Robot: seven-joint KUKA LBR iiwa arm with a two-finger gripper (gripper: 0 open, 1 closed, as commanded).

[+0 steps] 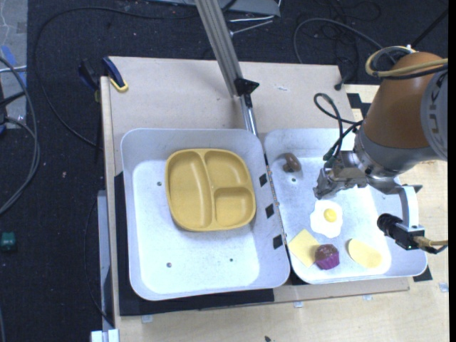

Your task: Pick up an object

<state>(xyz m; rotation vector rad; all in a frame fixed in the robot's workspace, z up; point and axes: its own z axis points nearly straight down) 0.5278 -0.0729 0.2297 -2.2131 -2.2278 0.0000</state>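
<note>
Two white bins sit side by side on the desk (pixel 178 84), their inner rims almost meeting in the middle. The left bin (pixel 142 262) carries a yellow divided plate (pixel 210 189) in its upper half, with bare white floor open below and to the left of it. The right bin (pixel 299 144) is the busy one: a small brown piece (pixel 291 162) near its top left corner, a toy fried egg (pixel 328 219) in the middle, a yellow cheese wedge (pixel 303 246) low on the left, a purple piece (pixel 327 256) just beside the wedge, and a pale yellow slice (pixel 365 253) near the lower right rim. The lower three lie close along the front edge, so there is little room there; the clearest floor in this bin is the strip between the brown piece and the egg.

The arm comes in from the right, its orange band (pixel 402 105) big over the bin's right side. The end effector (pixel 329 185) hangs over the middle of the right bin, just above the egg in the picture. From this angle I cannot tell how far apart it stands, nor whether it touches anything; nothing is seen held in it.

The egg lies flat, white with a round yellow yolk, apart from the wedge below it.
</note>
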